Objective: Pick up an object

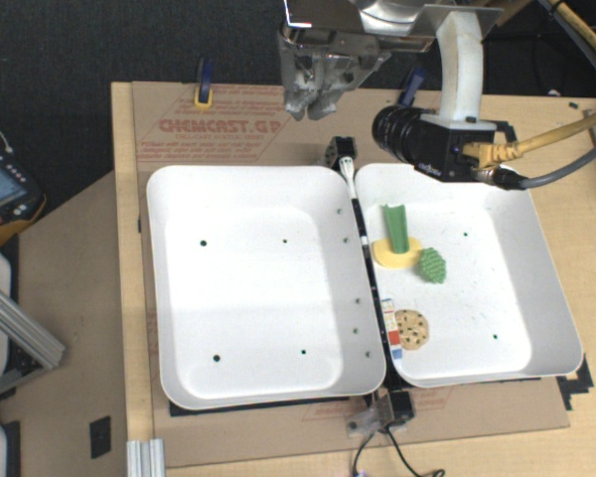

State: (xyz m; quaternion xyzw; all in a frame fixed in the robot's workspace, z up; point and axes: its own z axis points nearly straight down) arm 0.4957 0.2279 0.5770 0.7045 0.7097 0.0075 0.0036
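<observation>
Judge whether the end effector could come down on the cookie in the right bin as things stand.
Probably yes. The cookie lies flat in the right bin, apart from the green block and yellow ring, with nothing over it. The end effector hangs beyond the bins' far edge. The bin's near-left wall sits close, which might crowd a grasp.

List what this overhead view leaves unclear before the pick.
- Gripper: blurred at the bench's far edge; finger state unreadable.
- Yellow piece: partly covered by the green block resting on it.
- Cookie: too small to identify surely.
- Arm: cut off by the top edge.
</observation>
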